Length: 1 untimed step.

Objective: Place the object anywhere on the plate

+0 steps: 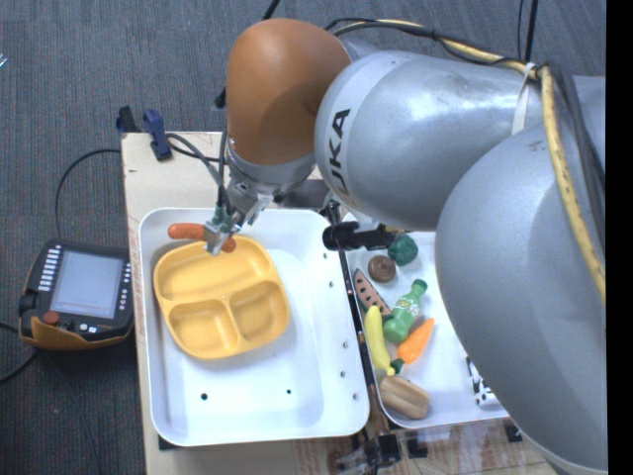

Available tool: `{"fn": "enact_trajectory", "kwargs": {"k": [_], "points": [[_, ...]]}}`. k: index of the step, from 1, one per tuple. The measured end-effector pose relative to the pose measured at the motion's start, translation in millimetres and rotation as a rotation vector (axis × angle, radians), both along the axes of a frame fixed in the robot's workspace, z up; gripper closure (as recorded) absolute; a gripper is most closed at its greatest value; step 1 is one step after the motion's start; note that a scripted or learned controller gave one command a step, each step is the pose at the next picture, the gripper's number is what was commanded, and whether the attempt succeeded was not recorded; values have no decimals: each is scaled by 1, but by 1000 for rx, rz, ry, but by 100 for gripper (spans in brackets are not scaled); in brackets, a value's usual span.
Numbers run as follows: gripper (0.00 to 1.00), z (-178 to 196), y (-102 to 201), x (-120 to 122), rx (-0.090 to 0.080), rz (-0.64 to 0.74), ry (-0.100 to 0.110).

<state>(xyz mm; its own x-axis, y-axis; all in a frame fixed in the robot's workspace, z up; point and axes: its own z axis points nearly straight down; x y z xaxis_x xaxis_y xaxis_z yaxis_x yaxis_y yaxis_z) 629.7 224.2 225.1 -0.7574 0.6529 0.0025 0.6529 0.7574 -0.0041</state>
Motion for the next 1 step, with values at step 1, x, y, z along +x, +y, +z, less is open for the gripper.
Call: {"fn": "enact_trajectory", "kwargs": {"k": [1], "points": [[100,41,11,-36,3,364,-3]]}}
